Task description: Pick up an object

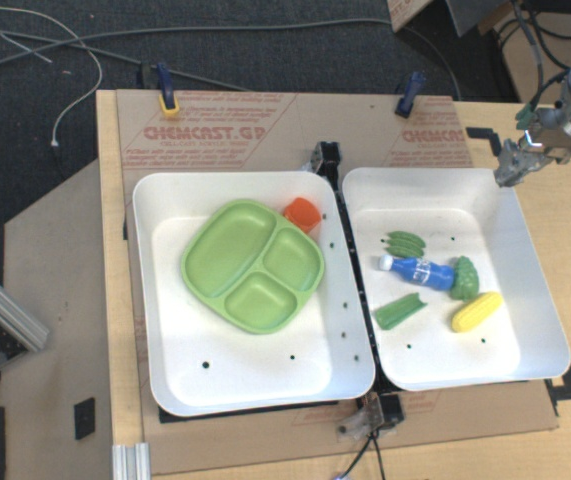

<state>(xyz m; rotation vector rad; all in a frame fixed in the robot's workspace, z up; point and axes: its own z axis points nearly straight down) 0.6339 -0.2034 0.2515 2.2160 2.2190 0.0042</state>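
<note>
**Gripper parked above the far right corner, objects untouched in the right bin**

From my seat I see the grey two-finger gripper (513,168) at the far right of the scene, over the far right corner of the right-hand shallow white bin (525,363). Whether it is released or clenched I cannot tell; the tip is small and blurred. Nothing shows between it and the bin, and it stands well apart from the objects.

The things I could pick lie in the middle of the right bin. A dark green ridged plastic pod (405,242) sits farthest back. Just nearer is a blue plastic bottle with a white cap (420,271), lying on its side, its right end touching a green plastic broccoli floret (465,277). Near and to the right of that lies a yellow plastic corn cob (475,312), tilted. To its left, a flat green plastic pea pod (399,311) lies at a slant.

The left-hand shallow white bin (180,368) holds a light green plastic plate with three compartments (253,265), turned at an angle. A small orange plastic object (303,213) sits at the plate's far right edge, touching it or just beside it; I cannot tell which.

Both bins rest on a brown cardboard sheet (215,128), clipped at its far edge by two blue clamps (168,93).
</note>
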